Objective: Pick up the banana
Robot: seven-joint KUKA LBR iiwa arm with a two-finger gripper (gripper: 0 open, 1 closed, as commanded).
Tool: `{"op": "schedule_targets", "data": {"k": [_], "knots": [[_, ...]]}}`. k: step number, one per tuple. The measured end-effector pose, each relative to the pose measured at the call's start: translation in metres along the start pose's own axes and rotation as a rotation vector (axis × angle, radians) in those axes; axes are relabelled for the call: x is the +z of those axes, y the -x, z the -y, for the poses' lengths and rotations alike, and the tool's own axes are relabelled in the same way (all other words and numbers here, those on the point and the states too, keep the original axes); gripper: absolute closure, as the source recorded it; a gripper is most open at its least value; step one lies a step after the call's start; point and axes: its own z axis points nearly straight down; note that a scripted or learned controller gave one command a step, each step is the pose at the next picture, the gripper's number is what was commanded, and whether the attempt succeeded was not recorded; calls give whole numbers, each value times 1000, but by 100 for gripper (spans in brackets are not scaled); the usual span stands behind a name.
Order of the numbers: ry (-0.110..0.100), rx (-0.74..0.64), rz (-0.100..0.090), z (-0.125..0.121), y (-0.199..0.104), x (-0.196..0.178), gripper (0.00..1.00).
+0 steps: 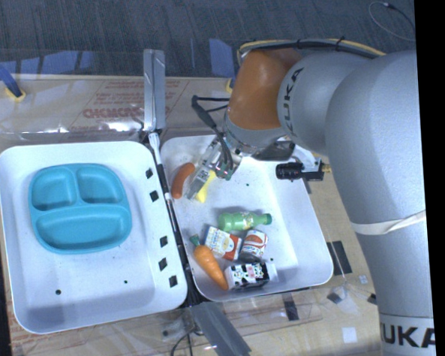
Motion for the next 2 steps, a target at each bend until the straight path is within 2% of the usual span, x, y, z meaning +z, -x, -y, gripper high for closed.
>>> {"op": "schedule_targets", "data": {"k": [1, 2], "knots": [[2, -5, 4, -1, 1, -12, 100], [2, 164, 3, -59, -58, -78, 100]]}}
